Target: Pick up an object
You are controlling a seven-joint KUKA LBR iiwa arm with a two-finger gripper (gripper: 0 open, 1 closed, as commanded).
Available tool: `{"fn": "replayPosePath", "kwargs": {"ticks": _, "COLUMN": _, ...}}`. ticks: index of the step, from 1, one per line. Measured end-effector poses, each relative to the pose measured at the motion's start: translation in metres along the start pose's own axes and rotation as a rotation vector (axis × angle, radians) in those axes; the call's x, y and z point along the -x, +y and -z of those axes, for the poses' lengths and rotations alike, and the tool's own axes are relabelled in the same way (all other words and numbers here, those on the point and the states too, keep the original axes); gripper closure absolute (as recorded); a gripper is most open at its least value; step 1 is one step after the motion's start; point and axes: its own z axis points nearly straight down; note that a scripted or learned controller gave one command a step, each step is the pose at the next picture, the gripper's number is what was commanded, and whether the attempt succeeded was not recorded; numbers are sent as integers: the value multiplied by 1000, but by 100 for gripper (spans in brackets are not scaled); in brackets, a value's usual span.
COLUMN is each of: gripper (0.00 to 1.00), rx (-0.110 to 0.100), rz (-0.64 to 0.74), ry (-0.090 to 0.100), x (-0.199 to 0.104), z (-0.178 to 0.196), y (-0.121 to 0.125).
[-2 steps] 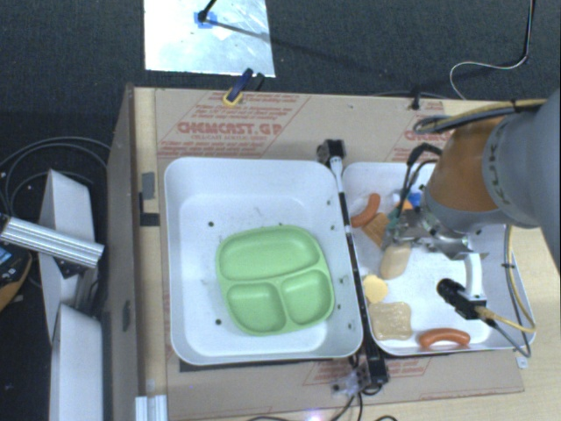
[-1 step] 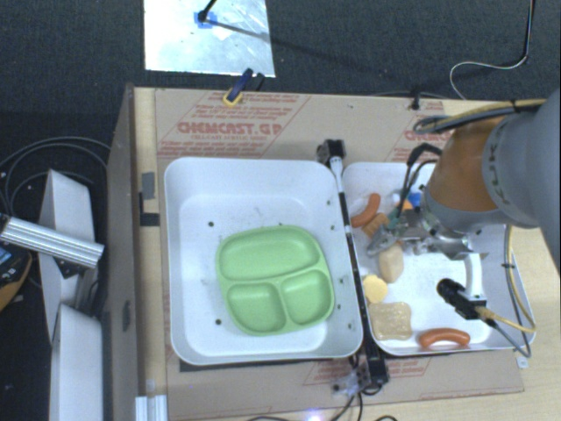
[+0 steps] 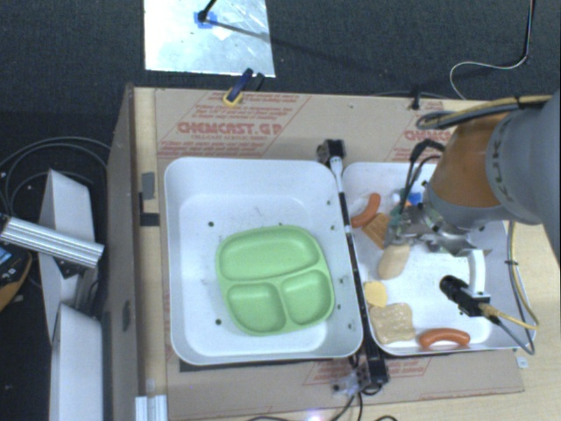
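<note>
Two white bins on the bench, the arm's tool (image 3: 405, 226) over the right one.

The left bin (image 3: 188, 235) holds a green divided plate (image 3: 275, 278). The right bin (image 3: 500, 323) holds a sausage (image 3: 365, 210) running diagonally, a bread slice (image 3: 393, 322) and a second sausage (image 3: 443, 338) lying nearly level along the front wall; the tool's grip state cannot be told.

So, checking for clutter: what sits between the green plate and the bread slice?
In the camera view, the bins' adjoining walls separate the green plate from the bread slice.
</note>
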Motion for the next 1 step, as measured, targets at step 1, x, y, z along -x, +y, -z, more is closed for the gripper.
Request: {"fn": "replayPosePath", "kwargs": {"ticks": 1, "gripper": 0, "rx": 0, "rz": 0, "ry": 0, "x": 0, "z": 0, "y": 0}}
